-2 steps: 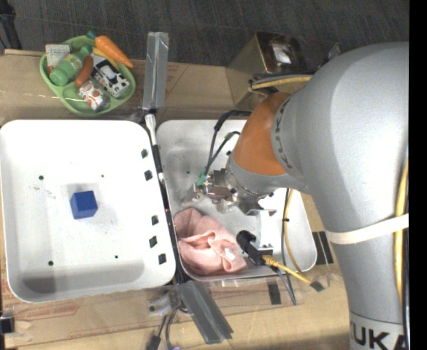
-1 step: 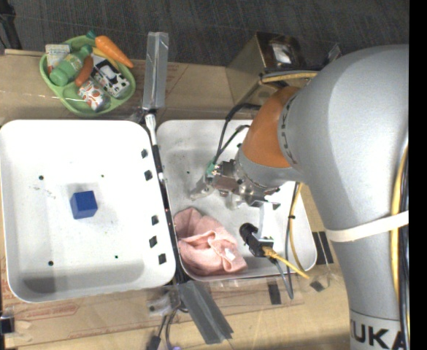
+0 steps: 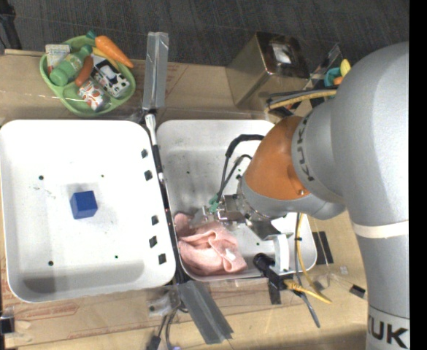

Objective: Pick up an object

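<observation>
the grey arm with its orange band (image 3: 275, 162) bends down into the right shallow white bin (image 3: 191, 141), its pincer (image 3: 224, 210) low over the bin floor (whether it is apart or together, i cannot tell). just below it lies a crumpled pink cloth (image 3: 209, 250). far to its left, in the left white bin (image 3: 23, 195), sits a small blue cube (image 3: 84, 203).

Green bowl (image 3: 56, 86) of toy foods, including an orange carrot (image 3: 111, 48), on the bench well beyond the fingers, past the left bin's far corner. Brown cardboard box (image 3: 260, 68) stands behind the right bin.
</observation>
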`<act>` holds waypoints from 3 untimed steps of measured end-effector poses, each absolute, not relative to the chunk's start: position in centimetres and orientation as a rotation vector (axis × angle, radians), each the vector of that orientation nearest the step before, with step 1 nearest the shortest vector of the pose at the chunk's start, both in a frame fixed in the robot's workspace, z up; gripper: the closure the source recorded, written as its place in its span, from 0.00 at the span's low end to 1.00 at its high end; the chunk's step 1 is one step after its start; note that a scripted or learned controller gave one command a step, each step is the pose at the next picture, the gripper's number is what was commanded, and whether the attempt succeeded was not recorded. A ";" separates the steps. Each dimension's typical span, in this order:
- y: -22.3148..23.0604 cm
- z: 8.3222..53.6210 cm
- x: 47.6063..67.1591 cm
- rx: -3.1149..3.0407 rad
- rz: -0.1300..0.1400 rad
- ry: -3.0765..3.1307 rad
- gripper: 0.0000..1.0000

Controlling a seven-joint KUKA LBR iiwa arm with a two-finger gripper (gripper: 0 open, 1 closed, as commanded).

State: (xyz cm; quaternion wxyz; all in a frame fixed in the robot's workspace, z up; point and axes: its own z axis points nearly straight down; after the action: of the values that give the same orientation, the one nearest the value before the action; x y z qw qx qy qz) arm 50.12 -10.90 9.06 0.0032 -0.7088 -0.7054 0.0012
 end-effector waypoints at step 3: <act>-9.2 10.0 47.7 -2.089 0.003 -2.339 0.00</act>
State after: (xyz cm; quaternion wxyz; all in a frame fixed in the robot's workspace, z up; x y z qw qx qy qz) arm 47.68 -9.23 9.97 0.0029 -0.6661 -0.7459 0.0008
